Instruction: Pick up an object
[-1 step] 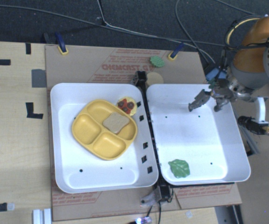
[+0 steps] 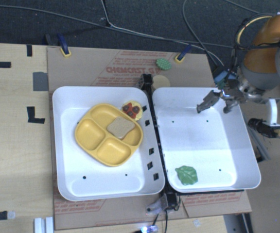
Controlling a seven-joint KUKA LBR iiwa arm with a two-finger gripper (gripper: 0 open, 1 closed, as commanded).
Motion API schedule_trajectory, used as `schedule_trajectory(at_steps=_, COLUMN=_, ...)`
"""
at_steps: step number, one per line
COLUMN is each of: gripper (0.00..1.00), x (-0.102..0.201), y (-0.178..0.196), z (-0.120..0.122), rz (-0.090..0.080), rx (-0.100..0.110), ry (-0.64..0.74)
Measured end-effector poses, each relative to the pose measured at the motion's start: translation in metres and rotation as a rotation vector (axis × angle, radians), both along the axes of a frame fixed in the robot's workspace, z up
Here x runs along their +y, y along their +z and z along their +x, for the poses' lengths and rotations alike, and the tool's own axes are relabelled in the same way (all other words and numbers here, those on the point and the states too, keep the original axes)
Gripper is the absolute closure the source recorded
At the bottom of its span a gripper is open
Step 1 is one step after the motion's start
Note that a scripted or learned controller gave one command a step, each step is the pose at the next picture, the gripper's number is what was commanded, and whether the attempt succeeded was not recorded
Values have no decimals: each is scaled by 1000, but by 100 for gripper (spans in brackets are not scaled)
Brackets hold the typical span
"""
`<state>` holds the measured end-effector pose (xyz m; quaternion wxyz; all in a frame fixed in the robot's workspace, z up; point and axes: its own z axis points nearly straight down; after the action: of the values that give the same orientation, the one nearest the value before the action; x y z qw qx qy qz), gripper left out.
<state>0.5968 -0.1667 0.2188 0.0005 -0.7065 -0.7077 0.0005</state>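
The gripper (image 2: pixel 218 104) hangs over the right bin (image 2: pixel 237 144) near its 1 o'clock corner, its two fingers spread apart with nothing between them. A green leaf-like object (image 2: pixel 186 174) lies at 6 o'clock in this bin, well apart from the gripper. In the left bin (image 2: pixel 67 144), a yellow divided tray (image 2: pixel 94 135) carries a brown slice (image 2: pixel 120 127), and a small red item (image 2: pixel 132 109) touches its 1 o'clock edge.

Grey arm (image 2: pixel 261 69) with a rounded orange band up top, metal-grey wrist below it. A small blue fitting sits by the wrist, thin dark cables loop around it, and the gripper (image 2: pixel 217 106) ends in two dark fingers.
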Motion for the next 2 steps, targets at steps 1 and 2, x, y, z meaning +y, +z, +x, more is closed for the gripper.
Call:
schedule_trajectory(at_steps=1, gripper=0, x=-1, y=-51, z=-11, rz=0, rx=5, ry=-1)
schedule_trajectory(at_steps=2, gripper=0, x=6, y=-97, z=-11, rz=0, rx=4, ry=0)
